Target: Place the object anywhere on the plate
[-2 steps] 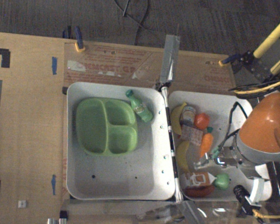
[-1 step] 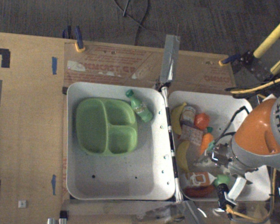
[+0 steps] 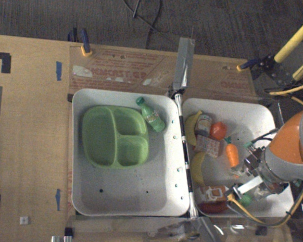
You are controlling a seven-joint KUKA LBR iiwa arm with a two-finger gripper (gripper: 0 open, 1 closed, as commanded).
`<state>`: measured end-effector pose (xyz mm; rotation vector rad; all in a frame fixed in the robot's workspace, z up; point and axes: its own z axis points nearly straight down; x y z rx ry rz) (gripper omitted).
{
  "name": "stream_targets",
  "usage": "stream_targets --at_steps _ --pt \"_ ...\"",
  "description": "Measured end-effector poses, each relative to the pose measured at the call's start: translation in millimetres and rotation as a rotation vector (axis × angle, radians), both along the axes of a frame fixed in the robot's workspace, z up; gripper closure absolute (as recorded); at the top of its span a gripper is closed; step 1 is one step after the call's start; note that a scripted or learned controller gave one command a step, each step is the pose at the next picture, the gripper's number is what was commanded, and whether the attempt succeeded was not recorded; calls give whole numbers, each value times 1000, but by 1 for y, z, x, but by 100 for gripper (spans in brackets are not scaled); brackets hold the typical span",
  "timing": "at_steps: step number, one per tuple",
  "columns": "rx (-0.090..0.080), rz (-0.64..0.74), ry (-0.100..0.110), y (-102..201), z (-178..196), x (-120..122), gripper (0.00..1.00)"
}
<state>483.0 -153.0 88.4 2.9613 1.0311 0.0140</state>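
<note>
A wooden bench (image 3: 30,134) bears two shallow white bins. Over the cluttered right bin (image 3: 261,113) the gripper (image 3: 248,190) hangs; its jaw state cannot be told. The green compartmented plastic plate (image 3: 116,137) lies well apart in the left bin (image 3: 135,195), a green bottle (image 3: 152,115) just beside it. A neighbouring item could be snagged.

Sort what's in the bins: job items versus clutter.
Job: green plate in the left bin; gripper over the right bin.
Clutter: green bottle beside the plate; bananas, tomato, carrot.

The plate (image 3: 116,136) lies in the left bin (image 3: 129,199) (bottle (image 3: 151,115) touching its back-right corner).
</note>
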Motion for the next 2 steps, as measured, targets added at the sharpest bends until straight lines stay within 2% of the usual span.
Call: stream_targets --at_steps 1,2 --pt "-5 -2 6 -2 9 -3 100" --pt "3 63 14 97 95 11 100"
